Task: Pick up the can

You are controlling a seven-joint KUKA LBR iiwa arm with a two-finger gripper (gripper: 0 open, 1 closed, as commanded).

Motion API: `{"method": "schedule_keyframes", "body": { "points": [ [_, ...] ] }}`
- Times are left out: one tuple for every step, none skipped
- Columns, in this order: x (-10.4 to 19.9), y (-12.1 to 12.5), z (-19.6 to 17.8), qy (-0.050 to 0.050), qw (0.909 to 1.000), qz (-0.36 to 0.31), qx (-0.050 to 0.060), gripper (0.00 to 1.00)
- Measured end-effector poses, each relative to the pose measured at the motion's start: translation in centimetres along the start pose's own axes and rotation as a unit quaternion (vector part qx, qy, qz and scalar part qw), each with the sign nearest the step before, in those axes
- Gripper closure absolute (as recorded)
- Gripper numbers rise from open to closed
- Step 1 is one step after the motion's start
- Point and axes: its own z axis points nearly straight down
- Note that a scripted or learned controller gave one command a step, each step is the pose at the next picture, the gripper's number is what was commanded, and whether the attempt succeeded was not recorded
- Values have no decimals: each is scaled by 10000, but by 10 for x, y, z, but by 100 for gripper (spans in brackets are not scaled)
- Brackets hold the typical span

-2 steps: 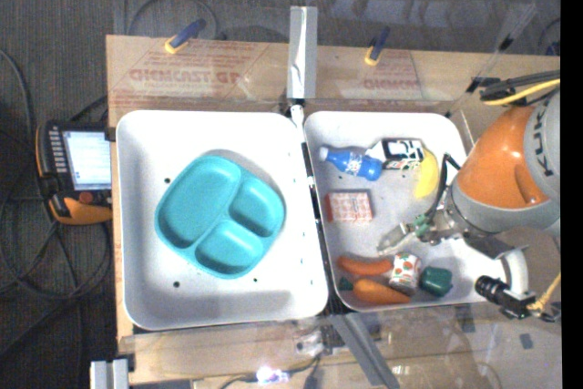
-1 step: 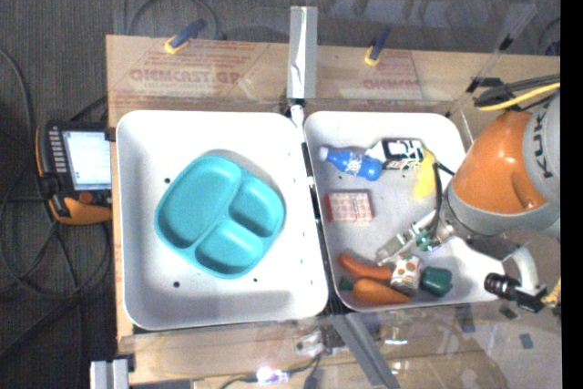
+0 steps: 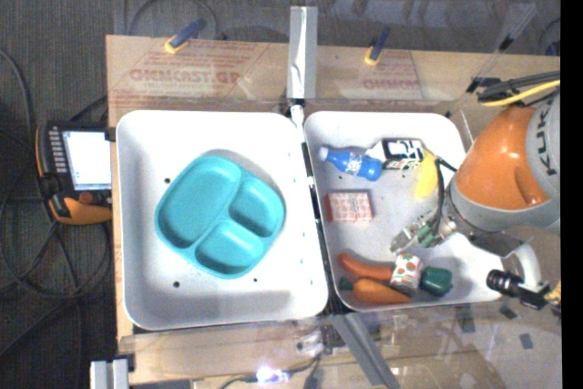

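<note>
1. Pincer: sits low in the right bin, nr its middle-right. Open or clenched: I cannot tell from my view, and I see nothing gripped.
2. Can: dark green, on the bin floor just below-right of the pincer, apart from it. It appears to lie on its side, long axis approx left-right. Which end is the top: too blurred to tell.
3. Small multicolour box: directly below the pincer, touching the can's left end.
4. Two orange carrots: below-left of the pincer.
5. Pink box: left of the pincer. Blue bottle: above-left.
6. Arm: enters from the right, orange band above-right of the pincer, wrist angled down-left into the bin.
</note>
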Motion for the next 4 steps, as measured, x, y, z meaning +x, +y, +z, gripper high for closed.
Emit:
{"method": "schedule_keyframes", "body": {
  "points": [
    [0,0,0,1,10000,1,2,0],
    [22,9,9,-38,9874,-1582,4,0],
    [-15,0,10,26,9839,-1787,0,0],
    [12,11,-3,64,9996,-252,72,0]
  ]
}}
